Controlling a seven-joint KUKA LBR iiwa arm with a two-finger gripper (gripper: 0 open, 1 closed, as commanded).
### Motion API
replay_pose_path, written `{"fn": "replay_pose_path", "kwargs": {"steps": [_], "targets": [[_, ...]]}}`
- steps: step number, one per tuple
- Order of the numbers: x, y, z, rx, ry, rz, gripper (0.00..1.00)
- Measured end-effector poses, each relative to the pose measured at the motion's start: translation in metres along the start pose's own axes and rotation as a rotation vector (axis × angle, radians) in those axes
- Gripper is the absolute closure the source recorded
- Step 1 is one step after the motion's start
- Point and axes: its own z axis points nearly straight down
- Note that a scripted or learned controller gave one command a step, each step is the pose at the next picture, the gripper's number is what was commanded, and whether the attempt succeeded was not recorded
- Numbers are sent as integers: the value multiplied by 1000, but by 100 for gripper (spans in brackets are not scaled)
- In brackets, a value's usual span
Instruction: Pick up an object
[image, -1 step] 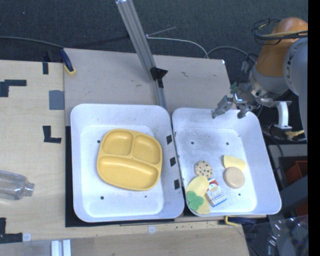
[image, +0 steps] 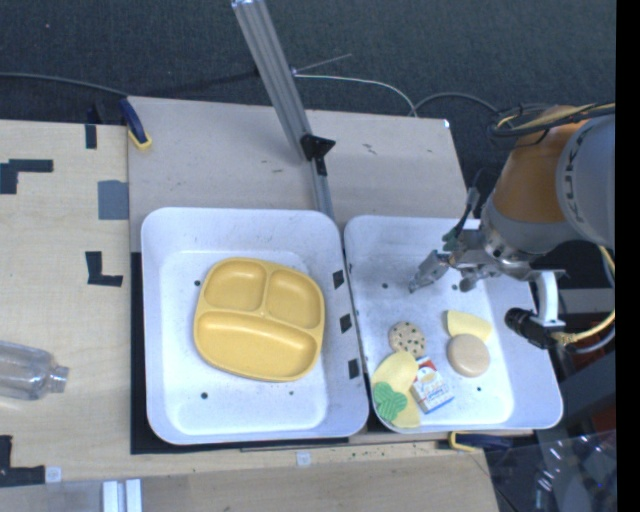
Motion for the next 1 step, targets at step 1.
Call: {"fn": "replay_pose_path", "kwargs": {"steps": [1], "targets": [[-34, -96, -10, -5, -3, 4, 0]]}}
